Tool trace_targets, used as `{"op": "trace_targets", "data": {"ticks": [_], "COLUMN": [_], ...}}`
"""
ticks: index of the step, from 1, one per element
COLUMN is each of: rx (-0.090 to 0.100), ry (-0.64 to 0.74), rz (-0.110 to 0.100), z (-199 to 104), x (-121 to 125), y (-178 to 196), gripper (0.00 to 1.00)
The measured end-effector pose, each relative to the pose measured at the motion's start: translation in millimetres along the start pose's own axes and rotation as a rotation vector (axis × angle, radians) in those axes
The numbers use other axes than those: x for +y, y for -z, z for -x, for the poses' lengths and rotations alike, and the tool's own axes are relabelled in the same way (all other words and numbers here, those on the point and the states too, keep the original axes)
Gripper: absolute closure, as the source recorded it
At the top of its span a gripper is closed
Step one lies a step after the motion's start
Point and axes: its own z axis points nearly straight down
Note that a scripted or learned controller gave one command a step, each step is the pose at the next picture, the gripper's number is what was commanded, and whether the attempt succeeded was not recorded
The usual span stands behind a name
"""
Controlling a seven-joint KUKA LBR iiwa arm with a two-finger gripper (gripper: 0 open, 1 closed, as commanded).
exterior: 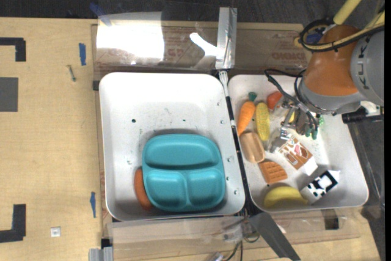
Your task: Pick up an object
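A: Where is the pincer [282,134]?
B: Low inside the right shallow white plastic bin [351,150], just right of the yellow plastic corn cob [262,121]. Grip state: cannot tell.
A: Other items?
B: Orange plastic carrot [245,117] left of that corn; teal 3-compartment tray [182,172] in the left bin [122,107].

Partial letters "KU" on the grey arm [372,67] — other print illegible

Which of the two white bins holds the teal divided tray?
The left bin: the teal tray lies in it. The right bin holds toy food instead.
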Motion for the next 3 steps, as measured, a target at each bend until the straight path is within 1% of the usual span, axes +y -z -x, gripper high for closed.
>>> {"op": "trace_targets", "data": {"ticks": [1, 2, 3], "rx": [0.009, 0.011, 0.004], "ry": [-0.157, -0.271, -0.274], "rz": [-0.004, -0.005, -0.003], "z": [-61, 48, 3], "x": [-22, 30, 28], "y": [3, 0, 0], "gripper": [0.0, 0.0, 0.0]}}
